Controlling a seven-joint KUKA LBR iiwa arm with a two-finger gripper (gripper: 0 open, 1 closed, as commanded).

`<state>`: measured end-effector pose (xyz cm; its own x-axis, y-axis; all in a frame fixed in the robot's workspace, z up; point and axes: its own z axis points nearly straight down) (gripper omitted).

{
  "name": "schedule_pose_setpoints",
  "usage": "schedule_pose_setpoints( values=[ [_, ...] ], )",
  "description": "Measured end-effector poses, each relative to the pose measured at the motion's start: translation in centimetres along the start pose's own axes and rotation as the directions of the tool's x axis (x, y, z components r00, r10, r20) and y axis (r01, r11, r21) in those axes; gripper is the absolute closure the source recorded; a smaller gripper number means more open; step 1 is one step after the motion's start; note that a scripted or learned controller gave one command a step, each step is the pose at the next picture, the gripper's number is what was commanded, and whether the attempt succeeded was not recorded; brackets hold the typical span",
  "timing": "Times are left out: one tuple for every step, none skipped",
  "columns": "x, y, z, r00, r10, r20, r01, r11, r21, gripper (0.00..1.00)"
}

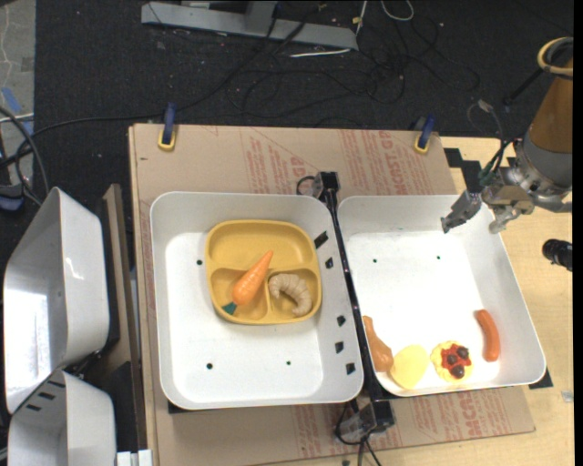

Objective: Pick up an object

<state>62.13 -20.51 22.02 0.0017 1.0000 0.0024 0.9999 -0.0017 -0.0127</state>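
Gripper [480, 214], fingers apart and empty, hovers over right bin [410, 264] far corner; sausage [489, 334] lies near the bin's right wall, probably light, smooth plastic, best pinched across its middle.

We looked down on a desk [273, 150] topped with a tan cardboard sheet printed with faded red lettering, pinned at its far edge by two yellow clamps [167, 138]. Around it we saw dark speckled floor [82, 64] crossed by loose black cables [255, 77]. A grey metal bar [250, 25] lay at the top. At the left stood spare white tubs [50, 291], tilted. The light was even and soft.
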Motion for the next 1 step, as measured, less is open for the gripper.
schedule_pose_setpoints(
  values=[
    [0.07, 0.29, -0.82, 1.000, -0.003, 0.003, 0.003, 1.000, -0.013, 0.00]
  ],
)
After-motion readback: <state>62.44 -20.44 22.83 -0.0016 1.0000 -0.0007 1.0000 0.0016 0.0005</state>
